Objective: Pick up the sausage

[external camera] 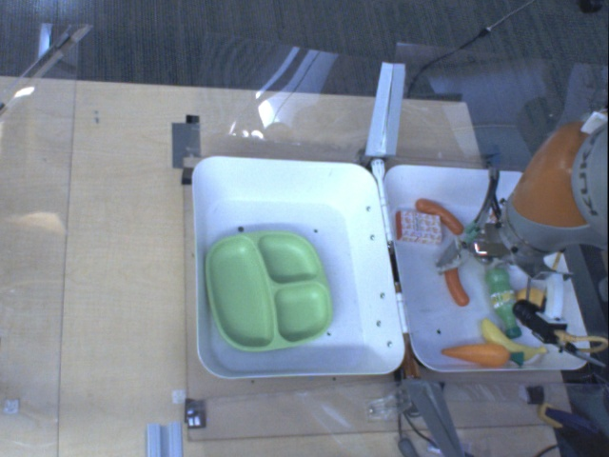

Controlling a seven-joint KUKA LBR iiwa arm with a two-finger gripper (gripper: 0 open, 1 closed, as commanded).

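Two orange-red sausages lie in the right bin. One sausage rests near the bin's far edge, beside a red and white packet. The other sausage lies near the middle of the bin. My gripper hangs low between the two, just above the middle sausage and right of the packet. The grey wrist with its orange band comes in from the right and hides part of the bin's right side.
A green bottle, a yellow banana and an orange carrot crowd the right bin's near right corner. The left bin holds a green divided plate. A metal divider stands behind the bins.
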